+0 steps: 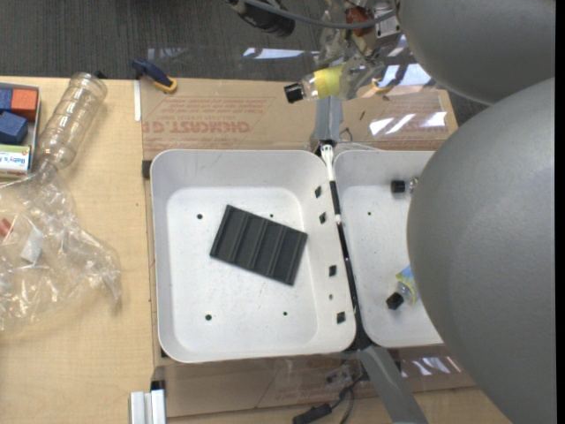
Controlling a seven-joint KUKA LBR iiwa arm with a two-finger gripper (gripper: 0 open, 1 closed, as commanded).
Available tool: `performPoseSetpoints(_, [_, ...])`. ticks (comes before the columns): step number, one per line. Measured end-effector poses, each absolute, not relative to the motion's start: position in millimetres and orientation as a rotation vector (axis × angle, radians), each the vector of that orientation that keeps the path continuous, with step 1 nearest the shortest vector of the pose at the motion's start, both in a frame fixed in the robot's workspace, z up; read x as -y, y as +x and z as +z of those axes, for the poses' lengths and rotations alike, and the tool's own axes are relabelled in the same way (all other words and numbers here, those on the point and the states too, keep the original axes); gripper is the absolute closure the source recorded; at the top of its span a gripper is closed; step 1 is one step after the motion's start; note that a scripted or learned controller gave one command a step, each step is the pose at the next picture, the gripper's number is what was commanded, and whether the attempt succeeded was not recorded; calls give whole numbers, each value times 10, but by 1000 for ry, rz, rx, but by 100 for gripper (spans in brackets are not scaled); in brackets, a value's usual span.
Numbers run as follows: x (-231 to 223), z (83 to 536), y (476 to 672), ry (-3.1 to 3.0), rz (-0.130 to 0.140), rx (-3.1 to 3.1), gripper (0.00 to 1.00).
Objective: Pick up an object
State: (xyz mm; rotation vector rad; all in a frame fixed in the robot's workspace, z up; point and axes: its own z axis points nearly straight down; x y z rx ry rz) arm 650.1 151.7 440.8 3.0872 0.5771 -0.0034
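Inside left bin [168, 237] — ribbed dark panel [259, 245], lying tilted.

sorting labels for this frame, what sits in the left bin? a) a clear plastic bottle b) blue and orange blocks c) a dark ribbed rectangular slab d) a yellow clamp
c, a dark ribbed slab lies tilted on the floor of the left bin; the clear bottle and the blocks lie out on the bench to the left of it.
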Motion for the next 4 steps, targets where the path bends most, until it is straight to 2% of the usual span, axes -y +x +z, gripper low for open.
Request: performPoseSetpoints(4, [-1405, 4776, 6531, 3092, -12, -546, 100])
